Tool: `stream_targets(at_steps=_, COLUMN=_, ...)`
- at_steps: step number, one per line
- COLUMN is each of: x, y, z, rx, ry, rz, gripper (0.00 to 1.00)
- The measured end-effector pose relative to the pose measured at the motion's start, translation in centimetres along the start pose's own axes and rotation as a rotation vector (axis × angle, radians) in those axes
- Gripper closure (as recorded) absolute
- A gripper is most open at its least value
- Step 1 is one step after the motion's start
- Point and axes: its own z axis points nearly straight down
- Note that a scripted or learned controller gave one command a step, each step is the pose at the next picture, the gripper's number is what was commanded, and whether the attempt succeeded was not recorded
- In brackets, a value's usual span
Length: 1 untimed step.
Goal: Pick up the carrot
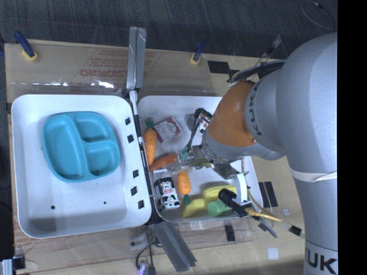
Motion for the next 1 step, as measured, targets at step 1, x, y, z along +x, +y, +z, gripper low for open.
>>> stream_targets(at_steps=1, x=6.52, y=-3.69, z=-10.86, rx=-0.001, ry=0.003, rz=-0.096, gripper=1.00)
